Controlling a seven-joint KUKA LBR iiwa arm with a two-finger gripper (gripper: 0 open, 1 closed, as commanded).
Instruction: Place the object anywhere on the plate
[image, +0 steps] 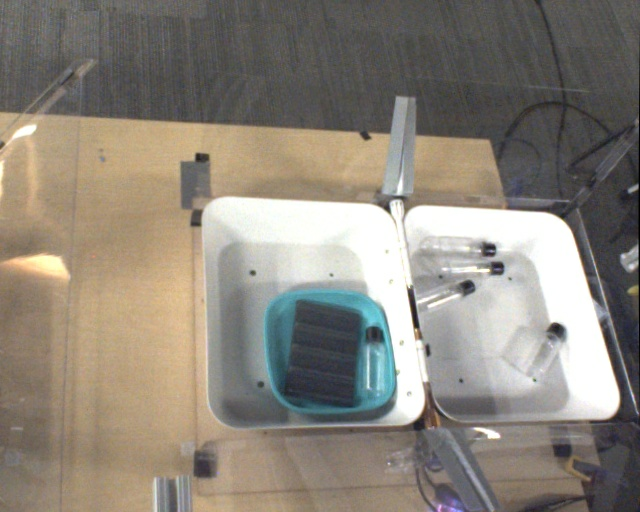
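Desk (120, 300) of pale wood carries two white bins side by side. Counting from the side where the tool reaches in, they are the near bin (590, 300) and the far bin (230, 260). Whether the tool is wide, narrow or holding anything cannot be told here. In the far bin sits the teal plate (275, 340), most of it covered by a dark ribbed block (322, 352). One clear vial (373, 360) with a dark cap already lies on the plate, along its edge nearest the tool's side and just beside the block. In the near bin, three vials (465, 268) lie close together by the wall shared with the far bin, and a fourth vial (538, 348) lies well apart, closer to the tool's entry. If another is to follow, the lone fourth vial looks the easiest pick. Close across its body, not its cap. Release it low over the bare strip of plate, since a round vial will likely roll off the block.
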